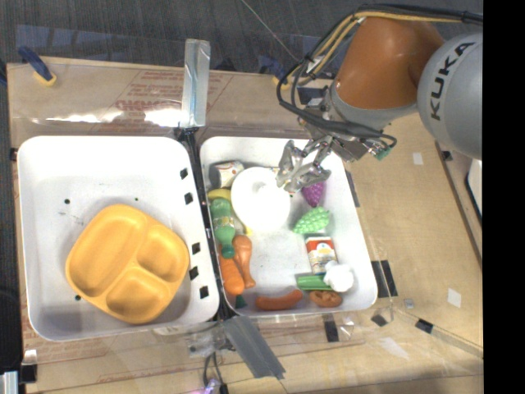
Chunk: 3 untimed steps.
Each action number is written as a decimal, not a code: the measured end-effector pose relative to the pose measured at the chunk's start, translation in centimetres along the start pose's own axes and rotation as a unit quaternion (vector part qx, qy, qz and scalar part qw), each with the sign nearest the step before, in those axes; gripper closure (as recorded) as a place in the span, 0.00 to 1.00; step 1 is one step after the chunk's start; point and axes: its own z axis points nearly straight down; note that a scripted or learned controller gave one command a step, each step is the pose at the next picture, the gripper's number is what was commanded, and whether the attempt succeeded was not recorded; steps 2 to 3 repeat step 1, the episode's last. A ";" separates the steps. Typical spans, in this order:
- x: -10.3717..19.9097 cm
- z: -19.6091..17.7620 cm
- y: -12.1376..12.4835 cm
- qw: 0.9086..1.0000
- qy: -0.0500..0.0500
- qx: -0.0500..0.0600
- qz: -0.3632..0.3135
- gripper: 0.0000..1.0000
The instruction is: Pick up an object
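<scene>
My gripper [297, 169] hangs over the back of the right bin [361, 245], its metal fingers pointing down between a white plate [259, 198] and purple grapes [313, 192]. Nothing shows between the fingers. Around it lie toy foods: green grapes [312, 220], a small bottle with a red label [321, 254], a carrot [242, 259], a green vegetable [221, 220], a red sausage [278, 302] and a white round piece [339, 278].
The left bin [49, 162] holds a yellow divided plate [127, 262]. A strip of silver tape [196, 80] runs up from the wall between the bins. Cables loop above the wrist [312, 64]. Brown bench surface lies to the right.
</scene>
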 end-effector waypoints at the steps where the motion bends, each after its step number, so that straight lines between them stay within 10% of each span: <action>1: 1.7 -0.8 -6.3 0.998 0.000 0.003 0.064 1.00; 3: 1.7 -0.8 -6.3 0.998 0.000 0.003 0.064 1.00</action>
